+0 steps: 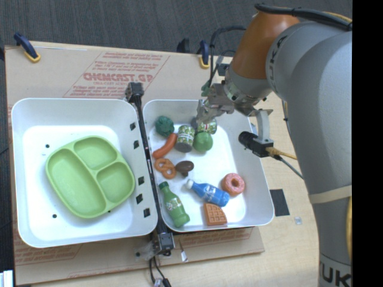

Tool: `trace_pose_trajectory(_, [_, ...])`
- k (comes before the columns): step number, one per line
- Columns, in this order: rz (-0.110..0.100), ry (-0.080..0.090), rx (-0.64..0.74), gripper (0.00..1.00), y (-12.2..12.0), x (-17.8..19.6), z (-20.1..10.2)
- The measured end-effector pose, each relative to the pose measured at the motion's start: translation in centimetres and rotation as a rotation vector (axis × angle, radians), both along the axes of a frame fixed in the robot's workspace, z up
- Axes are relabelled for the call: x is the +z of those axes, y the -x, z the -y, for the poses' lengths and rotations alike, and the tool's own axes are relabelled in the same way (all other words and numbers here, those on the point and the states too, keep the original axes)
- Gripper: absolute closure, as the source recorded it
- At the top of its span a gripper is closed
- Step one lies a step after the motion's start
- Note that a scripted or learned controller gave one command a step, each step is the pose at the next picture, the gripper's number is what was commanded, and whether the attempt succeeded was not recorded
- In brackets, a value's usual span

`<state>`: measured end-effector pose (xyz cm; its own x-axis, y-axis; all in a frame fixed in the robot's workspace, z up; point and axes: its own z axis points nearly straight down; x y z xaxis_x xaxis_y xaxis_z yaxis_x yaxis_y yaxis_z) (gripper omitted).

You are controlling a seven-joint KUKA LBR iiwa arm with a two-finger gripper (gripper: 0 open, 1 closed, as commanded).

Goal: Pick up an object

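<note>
Right bin [254, 178], as I read it from my station — gripper [207, 124] low at the far end, just above a green apple-like fruit [203, 142] and a small green-labelled can [185, 137]. I cannot tell the state of the fingers.

Other contents:
- dark green leafy toy [164, 125], far left corner
- orange carrot [164, 147]
- pretzel [166, 167] touching a brown piece [184, 166]
- green bottle [174, 204]
- blue bottle [208, 192]
- pink doughnut [233, 184]
- waffle [215, 214]

Left bin [24, 115] — one green divided plate [90, 175]. Both bins sit on the tabletop [66, 70].
</note>
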<state>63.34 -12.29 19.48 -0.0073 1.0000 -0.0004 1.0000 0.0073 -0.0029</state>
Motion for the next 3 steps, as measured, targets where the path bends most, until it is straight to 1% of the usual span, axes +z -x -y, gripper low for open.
trace_pose_trajectory(1, [0.001, 0.0, 0.0, 1.0, 9.4, 3.1, -4.7])
trace_pose_trajectory(2, [0.002, 0.001, 0.001, 1.0, 7.9, 2.1, -7.7])
trace_pose_trajectory(3, [0.0, 0.0, 0.0, 1.0, 12.8, 3.5, -9.3])
